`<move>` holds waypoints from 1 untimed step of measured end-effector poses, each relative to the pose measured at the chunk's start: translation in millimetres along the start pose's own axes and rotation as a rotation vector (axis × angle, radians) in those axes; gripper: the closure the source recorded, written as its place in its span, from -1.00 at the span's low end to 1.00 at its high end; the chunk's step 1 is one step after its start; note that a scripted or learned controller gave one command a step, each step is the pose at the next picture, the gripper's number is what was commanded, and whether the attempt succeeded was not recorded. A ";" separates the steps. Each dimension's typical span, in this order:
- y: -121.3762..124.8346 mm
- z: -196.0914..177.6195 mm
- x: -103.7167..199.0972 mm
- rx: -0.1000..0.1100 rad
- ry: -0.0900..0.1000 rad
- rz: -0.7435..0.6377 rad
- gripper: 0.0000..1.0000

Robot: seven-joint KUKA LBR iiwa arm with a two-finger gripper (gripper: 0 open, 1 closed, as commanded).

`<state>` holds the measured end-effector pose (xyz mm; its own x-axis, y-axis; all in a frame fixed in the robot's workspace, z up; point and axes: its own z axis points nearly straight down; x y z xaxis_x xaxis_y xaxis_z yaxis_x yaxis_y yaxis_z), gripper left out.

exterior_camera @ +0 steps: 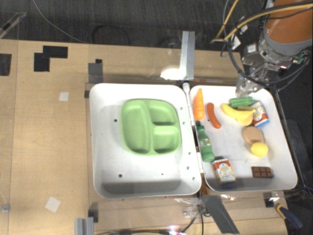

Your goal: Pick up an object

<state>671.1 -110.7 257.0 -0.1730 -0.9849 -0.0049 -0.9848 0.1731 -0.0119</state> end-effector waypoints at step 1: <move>2.5 25.9 -9.5 -0.003 -0.001 -0.067 1.00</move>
<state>670.5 -100.8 231.1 -0.1067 -0.9943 -0.0049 -0.9942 0.1067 -0.0089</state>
